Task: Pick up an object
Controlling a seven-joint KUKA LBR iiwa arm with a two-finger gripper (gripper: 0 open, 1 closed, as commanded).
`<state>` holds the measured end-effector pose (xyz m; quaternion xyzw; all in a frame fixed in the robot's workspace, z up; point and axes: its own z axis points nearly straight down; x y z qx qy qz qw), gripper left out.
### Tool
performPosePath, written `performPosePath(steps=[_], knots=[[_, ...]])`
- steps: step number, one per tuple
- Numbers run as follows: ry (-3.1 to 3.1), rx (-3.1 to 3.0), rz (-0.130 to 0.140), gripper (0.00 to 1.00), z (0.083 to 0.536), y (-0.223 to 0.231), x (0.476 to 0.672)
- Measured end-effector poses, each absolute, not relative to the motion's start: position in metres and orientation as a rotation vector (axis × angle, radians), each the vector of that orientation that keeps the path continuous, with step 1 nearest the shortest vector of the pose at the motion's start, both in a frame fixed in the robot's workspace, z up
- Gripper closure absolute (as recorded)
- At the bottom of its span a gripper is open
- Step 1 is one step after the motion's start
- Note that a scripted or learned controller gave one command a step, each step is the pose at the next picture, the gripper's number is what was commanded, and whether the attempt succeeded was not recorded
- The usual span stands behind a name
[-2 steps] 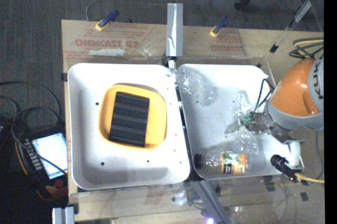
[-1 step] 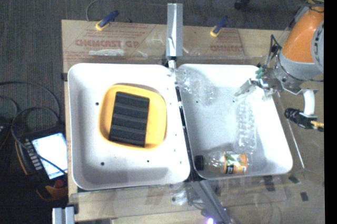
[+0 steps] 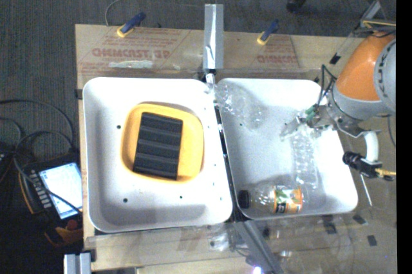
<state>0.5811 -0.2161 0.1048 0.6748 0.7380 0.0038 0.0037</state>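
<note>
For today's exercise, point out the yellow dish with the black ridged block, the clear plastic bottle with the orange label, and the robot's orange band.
Yellow dish (image 3: 194,130): camera view, on its bare right rim.
Black ridged block (image 3: 158,145): camera view, centre of its top.
Clear plastic bottle (image 3: 286,199): camera view, on its orange label.
Orange band (image 3: 362,73): camera view, middle of the band.

"CHEMCAST" on the bench board (image 3: 132,53)

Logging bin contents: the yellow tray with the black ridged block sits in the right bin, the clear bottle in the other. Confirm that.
Wrong bins. The camera view shows the yellow tray with the black ridged block in the left bin; the clear bottle lies in the right bin.
</note>
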Motion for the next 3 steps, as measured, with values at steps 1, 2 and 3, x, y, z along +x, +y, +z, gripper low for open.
performPosePath(steps=[1,2,3], knots=[[2.433,1.958,0.015,0.0,0.095,-0.216,0.584],[2.436,1.957,0.019,1.0,0.103,-0.214,0.584],[2.292,2.15,-0.002,1.0,0.167,-0.163,0.6]])
